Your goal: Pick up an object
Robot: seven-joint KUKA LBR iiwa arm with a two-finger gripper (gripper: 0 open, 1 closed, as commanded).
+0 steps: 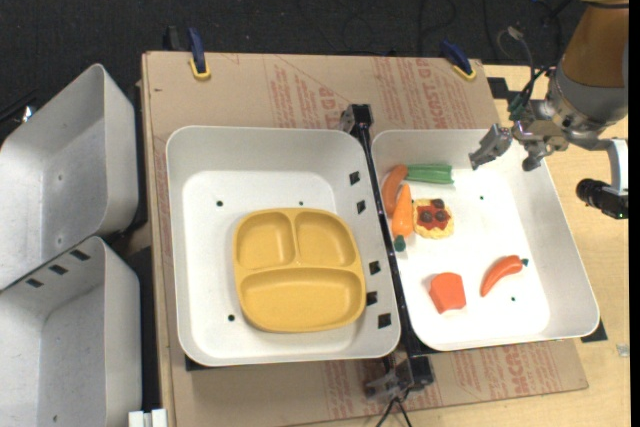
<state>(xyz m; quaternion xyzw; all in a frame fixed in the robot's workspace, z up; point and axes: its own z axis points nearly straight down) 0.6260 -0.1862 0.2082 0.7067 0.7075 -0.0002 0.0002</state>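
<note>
The right bin [560, 255] holds several toy foods. A green bean pod [430, 174] lies at its far left, with a red-orange sausage [392, 183] and an orange carrot [402, 210] beside it. A yellow pizza slice [434, 218] lies just right of the carrot. Nearer the front are an orange block [447, 291] and an orange chili pepper [501, 273]. My gripper [510, 151] hovers over the bin's far right part, open, with nothing between its fingers. It is to the right of the bean pod and apart from every toy.
The left bin [200, 215] holds a yellow divided plate [298, 269]. A black divider [378, 235] runs between the bins. Two white tubs [60, 215] stand off the bench at the left. The arm's orange band [600, 35] rises at the far right.
</note>
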